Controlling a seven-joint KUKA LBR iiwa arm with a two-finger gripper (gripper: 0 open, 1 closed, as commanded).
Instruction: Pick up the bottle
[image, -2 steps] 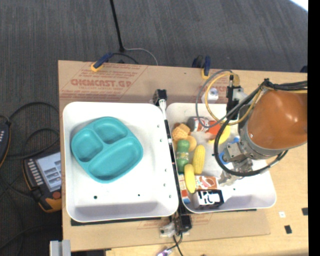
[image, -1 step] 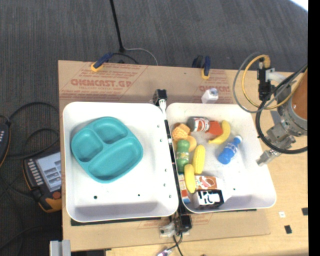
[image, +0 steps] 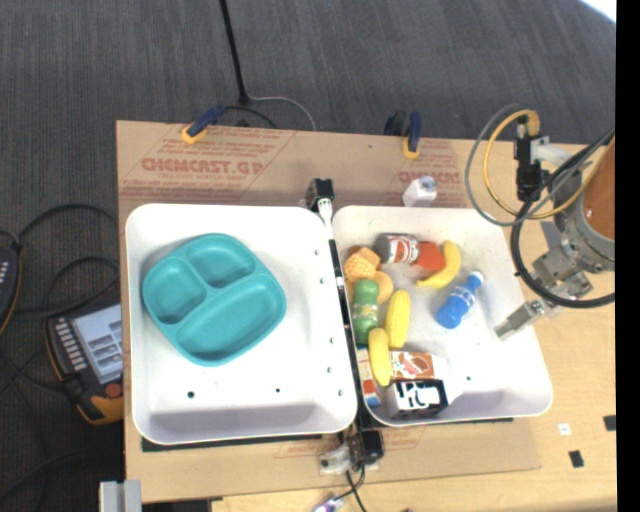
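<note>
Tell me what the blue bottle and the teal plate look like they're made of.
The bottle looks like smooth plastic: a solid blue body with a paler cap end and a soft sheen, lying on its side in the right bin. The plate in the left bin also looks like moulded plastic, matte teal, with three rounded compartments. Neither can be confirmed from appearance alone.

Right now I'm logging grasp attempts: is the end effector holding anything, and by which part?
Nothing is held. The end effector sits at the right bin's right edge, apart from the blue bottle lying inside.
</note>
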